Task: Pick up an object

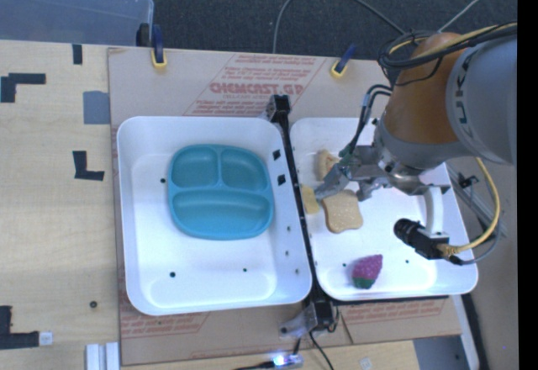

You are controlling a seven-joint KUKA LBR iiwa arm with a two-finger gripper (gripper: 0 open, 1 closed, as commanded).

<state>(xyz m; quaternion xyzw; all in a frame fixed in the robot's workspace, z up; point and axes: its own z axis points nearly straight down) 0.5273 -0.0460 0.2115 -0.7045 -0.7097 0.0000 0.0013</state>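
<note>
My gripper (343, 181) hangs over the left part of the right bin (420, 280), its fingers spread open. Just below it lies a tan toast-shaped piece (343, 214), flat on the bin floor. A second tan piece (324, 162) sits just up and left of the fingers, and a pale yellow piece (310, 200) leans by the bin's left wall. A purple and green berry-like toy (366, 271) rests near the front of the same bin. Nothing is between the fingers.
The left bin (143, 276) holds a blue divided plate (221, 191). A black divider strip (292, 183) runs between the bins. The arm's orange and grey body (437, 99) covers the right bin's back right. A black cable end (418, 238) hangs over its right side.
</note>
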